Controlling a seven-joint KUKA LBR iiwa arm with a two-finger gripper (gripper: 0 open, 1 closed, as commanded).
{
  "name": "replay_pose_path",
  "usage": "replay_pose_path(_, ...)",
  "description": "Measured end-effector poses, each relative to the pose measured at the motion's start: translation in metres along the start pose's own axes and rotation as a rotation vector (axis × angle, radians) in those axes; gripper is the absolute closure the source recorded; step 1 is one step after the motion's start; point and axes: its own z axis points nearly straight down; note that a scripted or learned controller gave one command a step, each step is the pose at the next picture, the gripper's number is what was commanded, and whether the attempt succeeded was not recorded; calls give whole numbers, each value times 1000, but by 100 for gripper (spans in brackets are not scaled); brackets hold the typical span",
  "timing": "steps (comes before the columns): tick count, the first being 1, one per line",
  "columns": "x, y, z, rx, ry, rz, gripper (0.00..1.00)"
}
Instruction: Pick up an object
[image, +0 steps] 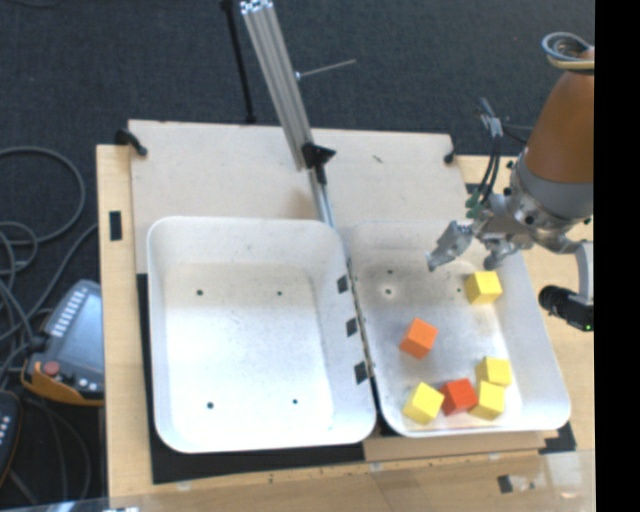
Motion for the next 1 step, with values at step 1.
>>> replay_pose_path(1,13,-27,147,10,1,-3,0)
